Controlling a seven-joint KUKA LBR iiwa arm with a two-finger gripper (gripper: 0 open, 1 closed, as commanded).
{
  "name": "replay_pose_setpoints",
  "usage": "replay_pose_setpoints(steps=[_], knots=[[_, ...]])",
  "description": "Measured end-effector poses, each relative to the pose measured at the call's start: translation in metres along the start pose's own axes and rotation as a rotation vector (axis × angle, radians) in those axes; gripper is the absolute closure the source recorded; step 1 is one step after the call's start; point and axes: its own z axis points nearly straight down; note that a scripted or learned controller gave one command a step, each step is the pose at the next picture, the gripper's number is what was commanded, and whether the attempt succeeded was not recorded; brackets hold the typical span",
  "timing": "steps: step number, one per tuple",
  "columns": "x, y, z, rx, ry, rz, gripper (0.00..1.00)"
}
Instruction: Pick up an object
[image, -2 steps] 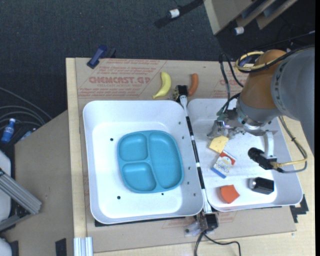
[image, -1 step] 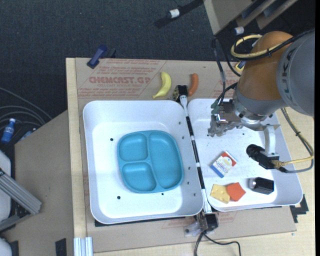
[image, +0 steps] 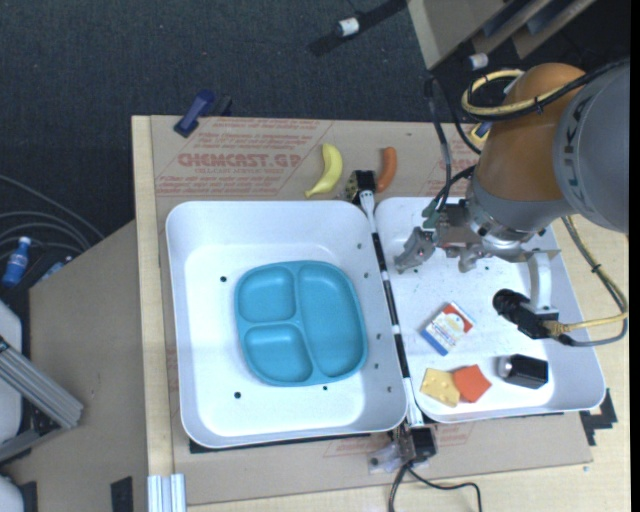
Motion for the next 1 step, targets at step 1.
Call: replay_pose_setpoints(steps=[1], knots=[[-0.0603, 0.0738, 0.1056, 0.004, -0.001, 0.002, 0.00]])
